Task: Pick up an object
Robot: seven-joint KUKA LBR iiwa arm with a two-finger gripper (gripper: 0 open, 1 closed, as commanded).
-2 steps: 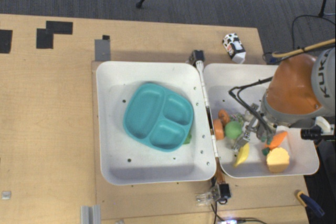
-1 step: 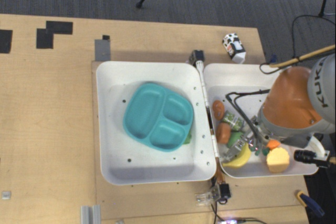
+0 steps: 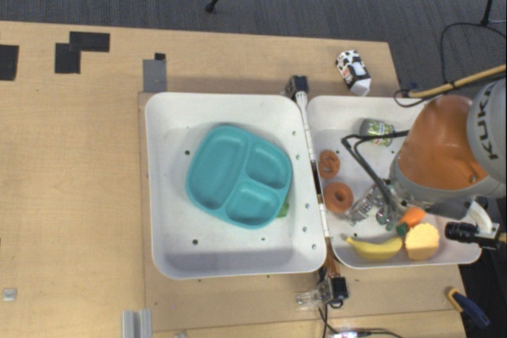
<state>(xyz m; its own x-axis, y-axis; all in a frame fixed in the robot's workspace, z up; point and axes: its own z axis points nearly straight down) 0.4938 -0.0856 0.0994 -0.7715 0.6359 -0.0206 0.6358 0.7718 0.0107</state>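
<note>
hand [image 3: 379,207] low in right bin [image 3: 348,113], banana [image 3: 374,248] just below it, grip state unclear

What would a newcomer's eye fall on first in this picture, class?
The teal divided plate fills the middle of the left bin. On the right, the arm's orange band looms over the right bin, where a banana lies at the near edge beside a yellow block, with two brown doughnuts near the divider.

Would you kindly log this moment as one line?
arm: over right white bin | gripper: low, beside brown ring donut | yellow banana: lying in bin | grasp: unconfirmed
</note>
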